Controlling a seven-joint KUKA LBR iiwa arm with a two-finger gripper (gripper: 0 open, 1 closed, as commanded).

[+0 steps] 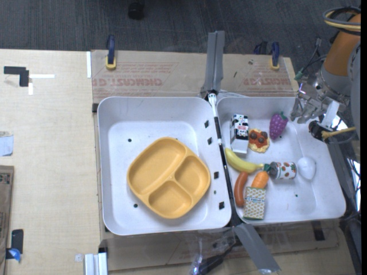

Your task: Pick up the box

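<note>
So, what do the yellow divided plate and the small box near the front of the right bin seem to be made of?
The yellow plate looks like moulded plastic, matte: one even colour, rounded compartment ridges. The box seems printed cardboard or a plastic toy copy: flat faces, sharp edges, a picture on top. The view leaves that open.

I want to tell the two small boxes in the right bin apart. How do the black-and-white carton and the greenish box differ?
The black-and-white carton lies at the bin's far left side, above the banana; the greenish box lies at the near edge, below the carrot. The carton is cow-patterned with a white end; the box is yellow-green with small print. Both lie in the right bin, apart from the hand.
</note>
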